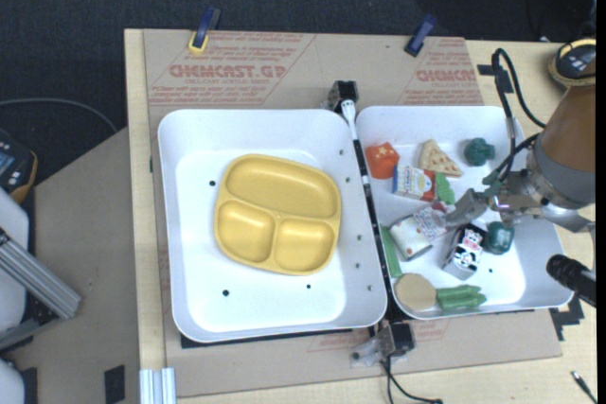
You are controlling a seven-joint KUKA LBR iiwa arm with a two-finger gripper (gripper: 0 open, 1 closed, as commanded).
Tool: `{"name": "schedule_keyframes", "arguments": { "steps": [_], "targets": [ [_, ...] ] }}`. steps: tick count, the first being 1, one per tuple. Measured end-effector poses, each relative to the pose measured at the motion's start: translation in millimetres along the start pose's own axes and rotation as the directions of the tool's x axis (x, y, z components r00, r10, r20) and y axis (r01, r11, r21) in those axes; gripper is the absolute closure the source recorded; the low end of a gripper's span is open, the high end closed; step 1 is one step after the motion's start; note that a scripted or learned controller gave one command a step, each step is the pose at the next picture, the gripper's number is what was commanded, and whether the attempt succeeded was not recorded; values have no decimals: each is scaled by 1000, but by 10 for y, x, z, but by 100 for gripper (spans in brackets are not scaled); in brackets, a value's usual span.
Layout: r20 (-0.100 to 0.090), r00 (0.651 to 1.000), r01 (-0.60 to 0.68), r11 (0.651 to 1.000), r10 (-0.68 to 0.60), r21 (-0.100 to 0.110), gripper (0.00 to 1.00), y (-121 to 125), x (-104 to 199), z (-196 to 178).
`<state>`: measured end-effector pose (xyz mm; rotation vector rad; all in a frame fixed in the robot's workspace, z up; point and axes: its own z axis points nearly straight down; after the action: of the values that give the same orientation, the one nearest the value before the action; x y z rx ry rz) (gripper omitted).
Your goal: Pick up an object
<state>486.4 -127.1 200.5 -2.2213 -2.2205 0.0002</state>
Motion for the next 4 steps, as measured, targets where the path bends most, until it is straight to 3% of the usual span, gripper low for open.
{"name": "schedule_keyframes", "arguments": {
  "steps": [1,2,3,4],
  "targets": [
    [-2,1000,0,1000,0,6,0,86,-37,530],
    [14,1000,-5,1000,5,-19,0,94,-8,999],
    [9,1000,-4,1000,4,-23,0,164,-54,1018],
    [33,999,-10,999,12,-49,100,210,-154,874]
  ]
}}
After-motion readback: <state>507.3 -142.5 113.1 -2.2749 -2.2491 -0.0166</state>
